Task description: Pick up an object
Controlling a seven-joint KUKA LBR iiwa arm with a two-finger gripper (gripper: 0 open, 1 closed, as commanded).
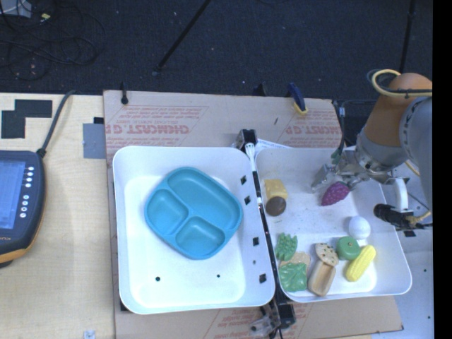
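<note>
Lighting and image quality: even overhead light, soft focus.
White bins [141, 288] bright, nearly washed out; short soft shadows under the blue tray [192, 212] and small items. Far floor [212, 41] dim, grainy. Arm [395, 119] at right slightly blurred. Fine detail soft throughout; colours muted.

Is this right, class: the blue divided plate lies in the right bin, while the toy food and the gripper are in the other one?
Not quite. The camera view shows the blue divided plate in the left bin, not the right. The rest stands: the toy food, such as the purple grapes and the yellow corn, is in the other bin, where the gripper is.
</note>
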